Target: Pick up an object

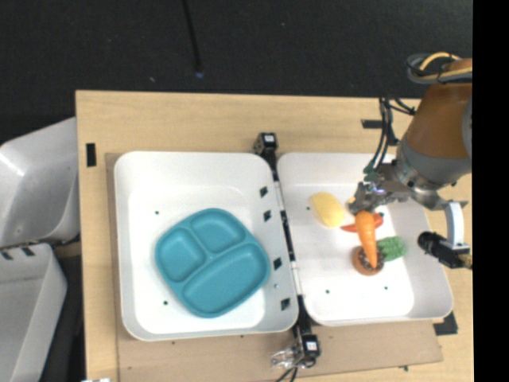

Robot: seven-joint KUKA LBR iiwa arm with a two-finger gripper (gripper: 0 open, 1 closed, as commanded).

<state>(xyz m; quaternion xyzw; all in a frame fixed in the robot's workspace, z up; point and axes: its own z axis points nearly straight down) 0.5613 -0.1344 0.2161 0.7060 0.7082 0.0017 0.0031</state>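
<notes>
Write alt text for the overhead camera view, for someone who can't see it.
A grey-and-orange robot arm lowers its tool over a toy carrot beside a yellow piece in the right white bin. The left bin holds a blue divided plate.

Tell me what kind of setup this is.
Likely a lab robot grasping cell: two shallow white bins on a wooden bench, toy food like an orange plastic carrot, and the arm's gripper above it.

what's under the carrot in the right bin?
The carrot lies across a brown round piece at its lower end, with a green piece beside it. The gripper sits at its upper end, covering what lies beneath there.
</notes>
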